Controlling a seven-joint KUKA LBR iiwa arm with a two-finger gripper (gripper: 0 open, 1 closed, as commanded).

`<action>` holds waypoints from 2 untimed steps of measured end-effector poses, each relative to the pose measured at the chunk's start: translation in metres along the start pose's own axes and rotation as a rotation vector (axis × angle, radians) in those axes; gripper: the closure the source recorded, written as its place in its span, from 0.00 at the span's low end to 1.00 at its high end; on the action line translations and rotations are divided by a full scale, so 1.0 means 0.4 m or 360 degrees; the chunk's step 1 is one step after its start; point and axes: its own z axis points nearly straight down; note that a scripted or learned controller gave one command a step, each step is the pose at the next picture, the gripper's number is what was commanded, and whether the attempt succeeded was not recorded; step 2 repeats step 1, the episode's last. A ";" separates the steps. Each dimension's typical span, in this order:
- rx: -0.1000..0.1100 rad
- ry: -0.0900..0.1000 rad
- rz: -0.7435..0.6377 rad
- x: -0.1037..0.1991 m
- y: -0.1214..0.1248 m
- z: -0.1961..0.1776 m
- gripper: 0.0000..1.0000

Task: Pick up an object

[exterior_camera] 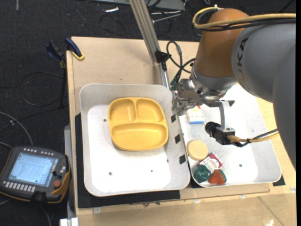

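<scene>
- Closest to me, at the bottom left, a handheld control pad (pixel 33 173) with a lit screen lies on the dark floor beside the bench (pixel 108 65).
- In the near corner of the right bin (pixel 263 168), small items huddle together: a dark green piece (pixel 202 173), a red strawberry-like piece (pixel 217 177), and a small packet (pixel 212 162) with red on it, all touching or nearly so.
- Just behind them sits a pale round disc (pixel 197 149), lying flat by the bin's left wall.
- The left bin (pixel 94 164) holds a yellow plate (pixel 138 123) with three compartments, lying flat toward the bin's far half.
- Further in, a small white box (pixel 195 117) with blue and orange print lies in the right bin, just under the robot's wrist.
- The gripper (pixel 181 102) hangs low over the wall between the two bins, near the white box and beside the plate's right edge. The wrist hides its tips, so I cannot tell how it is set, and I see nothing in its grasp.
- The grey arm (pixel 263 55) with its orange band (pixel 221 41) looms over the right bin's far half.
- At the back, a metal rail (pixel 146 27) slants up over the bench, and a blue and yellow clamp (pixel 70 48) sits at the far left corner.
</scene>
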 end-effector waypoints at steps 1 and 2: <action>0.0003 -0.0001 0.0000 0.114 0.018 0.021 1.00; 0.0003 -0.0001 0.0000 0.114 0.018 0.021 1.00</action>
